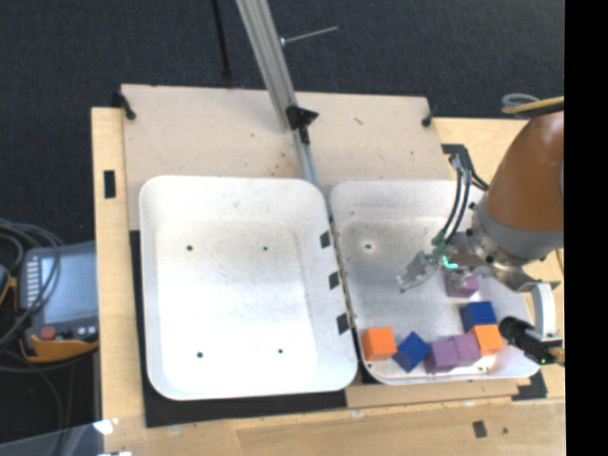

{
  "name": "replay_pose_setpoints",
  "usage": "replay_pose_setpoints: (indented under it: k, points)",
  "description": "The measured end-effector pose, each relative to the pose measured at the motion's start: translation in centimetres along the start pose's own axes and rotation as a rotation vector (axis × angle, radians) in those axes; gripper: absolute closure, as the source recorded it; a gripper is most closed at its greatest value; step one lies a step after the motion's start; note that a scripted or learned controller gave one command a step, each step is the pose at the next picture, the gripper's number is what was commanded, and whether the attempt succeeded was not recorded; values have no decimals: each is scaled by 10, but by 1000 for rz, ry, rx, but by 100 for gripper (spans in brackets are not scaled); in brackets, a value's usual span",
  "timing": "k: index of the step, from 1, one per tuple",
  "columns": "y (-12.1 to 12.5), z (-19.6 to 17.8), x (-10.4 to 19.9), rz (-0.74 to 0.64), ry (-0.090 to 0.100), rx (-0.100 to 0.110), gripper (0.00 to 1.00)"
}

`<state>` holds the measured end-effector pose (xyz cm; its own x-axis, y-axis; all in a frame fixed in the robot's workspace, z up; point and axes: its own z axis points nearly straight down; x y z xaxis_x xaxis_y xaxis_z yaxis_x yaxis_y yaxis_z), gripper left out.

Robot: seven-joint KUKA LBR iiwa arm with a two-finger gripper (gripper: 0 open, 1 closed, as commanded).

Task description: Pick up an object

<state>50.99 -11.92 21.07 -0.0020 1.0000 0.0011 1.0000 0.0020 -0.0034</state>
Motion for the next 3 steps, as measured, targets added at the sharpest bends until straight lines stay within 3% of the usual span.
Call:
replay_pose_setpoints:
  k: [1, 3]
  points:
    - [1, -2, 0, 4, -1, -5, 0]
    - [4, 113, -3, 3, -3, -3, 0]
